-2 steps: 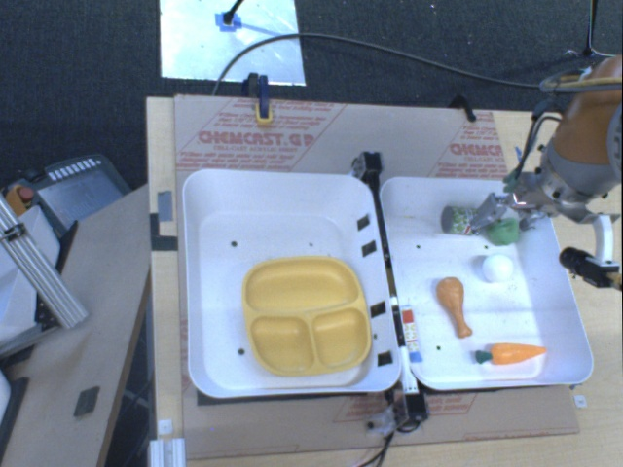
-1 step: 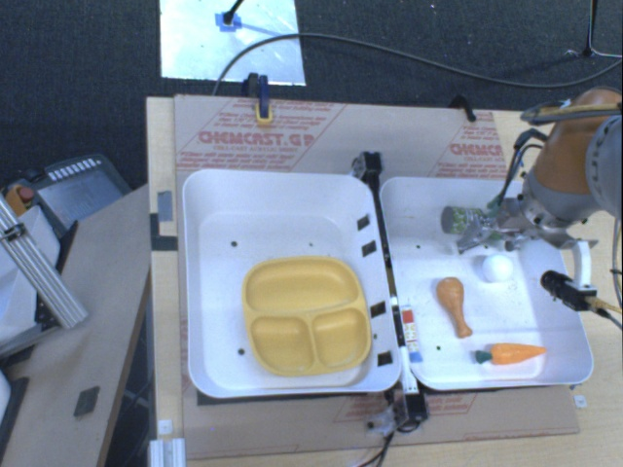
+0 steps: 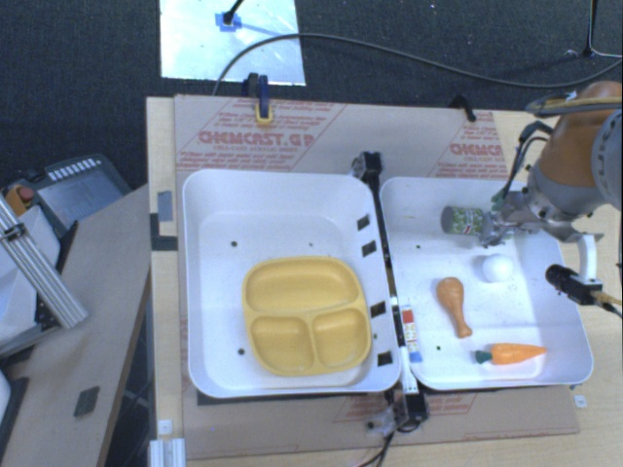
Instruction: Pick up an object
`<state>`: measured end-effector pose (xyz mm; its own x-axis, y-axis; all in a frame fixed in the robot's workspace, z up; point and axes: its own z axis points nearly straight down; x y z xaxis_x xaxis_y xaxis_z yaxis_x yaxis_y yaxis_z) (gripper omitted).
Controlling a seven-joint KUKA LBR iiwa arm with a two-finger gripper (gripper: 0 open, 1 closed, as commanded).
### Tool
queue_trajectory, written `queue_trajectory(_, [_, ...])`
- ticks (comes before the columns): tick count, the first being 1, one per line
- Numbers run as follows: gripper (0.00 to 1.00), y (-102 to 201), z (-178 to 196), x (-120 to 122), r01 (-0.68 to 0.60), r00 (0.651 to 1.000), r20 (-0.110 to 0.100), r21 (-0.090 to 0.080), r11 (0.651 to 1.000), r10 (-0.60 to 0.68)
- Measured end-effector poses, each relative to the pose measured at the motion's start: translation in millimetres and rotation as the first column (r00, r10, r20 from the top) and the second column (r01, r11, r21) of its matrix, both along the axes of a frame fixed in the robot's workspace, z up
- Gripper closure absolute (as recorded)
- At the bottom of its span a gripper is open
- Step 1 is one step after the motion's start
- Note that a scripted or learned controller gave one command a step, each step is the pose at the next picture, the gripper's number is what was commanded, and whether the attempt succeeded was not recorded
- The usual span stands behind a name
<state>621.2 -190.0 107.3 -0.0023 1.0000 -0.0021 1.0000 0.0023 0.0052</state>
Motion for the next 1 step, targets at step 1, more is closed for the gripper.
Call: queue_trajectory(1, [1.0, 8.6, 60.1, 5.2, -0.003, 1.0, 0.003, 0.0, 1.0, 0.003])
